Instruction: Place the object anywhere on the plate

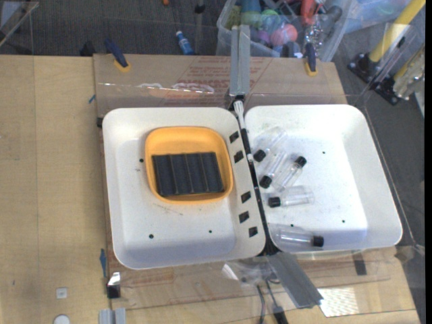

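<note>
Plate (156, 142): orange plastic, smooth. Ribbed block (188, 174): dark, matt. Tubes (287, 171): clear, glossy, black caps. Bins (341, 181): white plastic, scuffed. Bench (47, 181): pale wood, matt.

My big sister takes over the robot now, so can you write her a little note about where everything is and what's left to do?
Gripper: nothing to report on it.
Left bin: orange plate with a dark ridged block lying on it.
Right bin: a handful of clear tubes with black caps, loose near the divider; one more at the front edge.
Done: no tube is on the plate.
Left: pick up one tube and set it anywhere on the plate.
</note>
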Motion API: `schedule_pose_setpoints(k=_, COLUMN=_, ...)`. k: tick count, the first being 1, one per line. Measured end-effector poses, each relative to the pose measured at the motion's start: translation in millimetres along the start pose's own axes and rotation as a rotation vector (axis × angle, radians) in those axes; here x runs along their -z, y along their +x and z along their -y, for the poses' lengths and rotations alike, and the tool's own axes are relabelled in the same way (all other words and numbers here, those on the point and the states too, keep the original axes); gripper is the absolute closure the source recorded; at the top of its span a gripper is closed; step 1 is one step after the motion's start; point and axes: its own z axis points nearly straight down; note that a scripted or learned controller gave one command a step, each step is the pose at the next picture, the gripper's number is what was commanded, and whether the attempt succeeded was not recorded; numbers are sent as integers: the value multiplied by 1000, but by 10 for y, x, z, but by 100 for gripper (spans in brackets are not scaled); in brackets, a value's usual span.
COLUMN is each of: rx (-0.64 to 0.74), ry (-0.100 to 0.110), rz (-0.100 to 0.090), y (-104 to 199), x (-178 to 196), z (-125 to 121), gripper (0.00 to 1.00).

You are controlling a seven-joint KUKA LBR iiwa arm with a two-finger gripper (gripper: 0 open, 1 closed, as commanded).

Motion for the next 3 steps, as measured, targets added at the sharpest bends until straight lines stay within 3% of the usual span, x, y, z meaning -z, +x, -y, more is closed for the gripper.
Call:
schedule_pose_setpoints(k=1, rx=329, ry=-1, rz=1, y=-29, x=19, z=222, gripper=100)
schedule_pose_setpoints(k=2, rx=478, ry=-3, rz=-8, y=-410, x=-752, z=80, gripper=100)
schedule_pose_setpoints(k=3, rx=682, ry=-4, rz=-7, y=-474, x=-961, z=2, gripper=100)
